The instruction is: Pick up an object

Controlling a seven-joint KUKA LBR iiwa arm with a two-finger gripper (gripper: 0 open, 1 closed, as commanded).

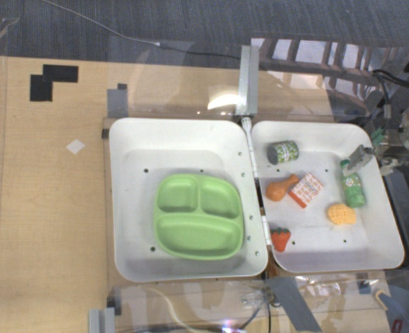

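One gripper (362, 157) was what I had to work with, and I saw it at the right rim of the right bin (329, 259), its grey metal tip reaching in over the white floor. Whether it was apart or closed I could not tell; the tip was too small and blurred from my seat, and nothing showed clamped in it.

Just below that tip, nearly touching it, lay a green bottle (353, 187) with a pale label, stretched along the bin's right wall. A little farther below sat a yellow, bumpy piece like toy corn (341, 215), just beside the bottle's lower end.

To the left of the tip, near the middle of the bin, I saw a small red-and-white box (307, 189) lying tilted, and touching its left side an orange drumstick-shaped toy (281, 188). Up and left of those lay a dark green can (282, 151) on its side. Farthest down on that side, against the divider wall, was a red strawberry-like toy (280, 238).

Well apart from the tip, across the divider, the left bin (142, 144) held a light green divided plate (199, 216) with three compartments, lying flat.
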